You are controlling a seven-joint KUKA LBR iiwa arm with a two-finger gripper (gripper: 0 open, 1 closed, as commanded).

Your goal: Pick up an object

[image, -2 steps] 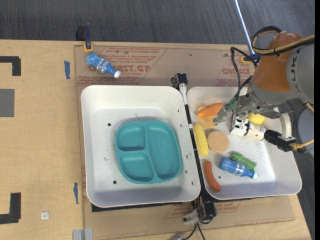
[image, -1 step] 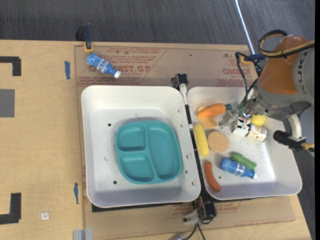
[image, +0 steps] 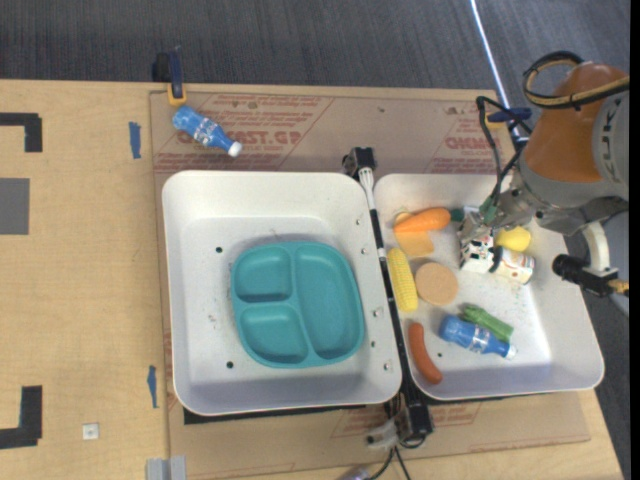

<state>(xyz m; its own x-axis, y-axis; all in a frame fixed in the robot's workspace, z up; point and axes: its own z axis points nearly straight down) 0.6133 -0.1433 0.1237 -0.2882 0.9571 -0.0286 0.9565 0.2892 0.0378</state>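
Observation:
The right bin (image: 570, 363) holds an orange carrot (image: 423, 221), a yellow corn cob (image: 401, 277), a round tan disc (image: 436, 283), a blue bottle (image: 474, 335) with a green piece (image: 488, 319) beside it, a red-brown sausage (image: 424, 353), a yellow lemon-like piece (image: 514, 238) and a small white object (image: 516, 265). My gripper (image: 479, 251) hangs low over the bin's upper middle, between the carrot and the yellow piece, just right of the tan disc. The arm's orange band (image: 565, 128) rises behind it.
The left bin (image: 190, 268) holds a teal divided plate (image: 296, 304). A second blue bottle (image: 205, 131) lies on the cardboard behind the bins. A black clamp (image: 358, 160) sits at the bins' shared rear corner. A white cable (image: 480, 23) crosses the top right.

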